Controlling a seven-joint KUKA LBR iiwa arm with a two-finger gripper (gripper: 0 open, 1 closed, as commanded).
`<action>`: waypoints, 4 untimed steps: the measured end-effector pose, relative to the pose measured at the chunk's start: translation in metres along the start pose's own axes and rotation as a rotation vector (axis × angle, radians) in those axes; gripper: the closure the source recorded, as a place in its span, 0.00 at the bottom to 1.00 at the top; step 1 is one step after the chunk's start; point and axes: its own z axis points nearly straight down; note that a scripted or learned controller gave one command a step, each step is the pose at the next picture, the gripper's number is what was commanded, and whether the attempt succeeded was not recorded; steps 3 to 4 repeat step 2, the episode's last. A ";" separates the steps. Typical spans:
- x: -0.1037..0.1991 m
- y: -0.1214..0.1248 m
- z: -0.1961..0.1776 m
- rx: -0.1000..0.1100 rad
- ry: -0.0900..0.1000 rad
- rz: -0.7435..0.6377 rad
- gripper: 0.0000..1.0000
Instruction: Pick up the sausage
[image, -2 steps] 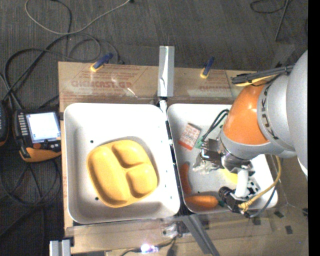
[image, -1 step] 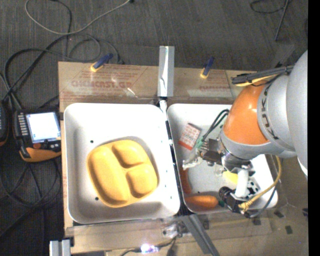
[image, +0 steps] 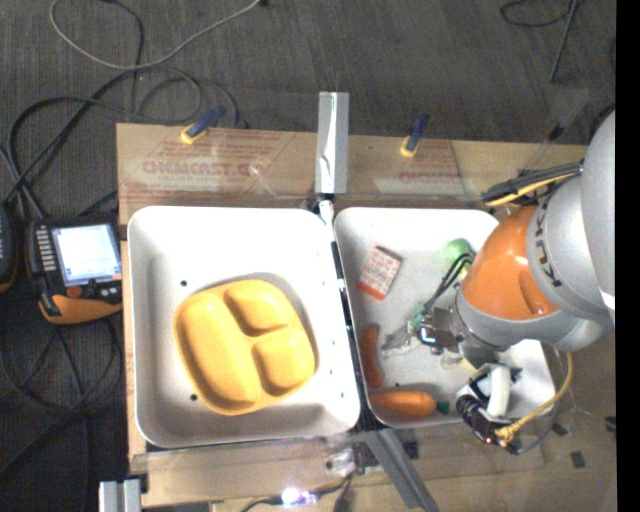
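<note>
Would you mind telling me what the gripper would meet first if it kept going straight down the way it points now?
Probably the bare floor of the right bin. The gripper hangs right of the sausage, not above it; depth is hard to judge.

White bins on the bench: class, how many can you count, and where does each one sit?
2. The left bin holds a yellow tray; the right bin sits beside it under the arm.
</note>
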 end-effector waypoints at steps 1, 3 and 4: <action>0.000 -0.005 -0.029 0.016 -0.002 -0.005 0.00; 0.006 -0.003 0.000 0.006 -0.002 -0.058 0.00; 0.006 -0.003 0.000 0.006 -0.002 -0.058 0.00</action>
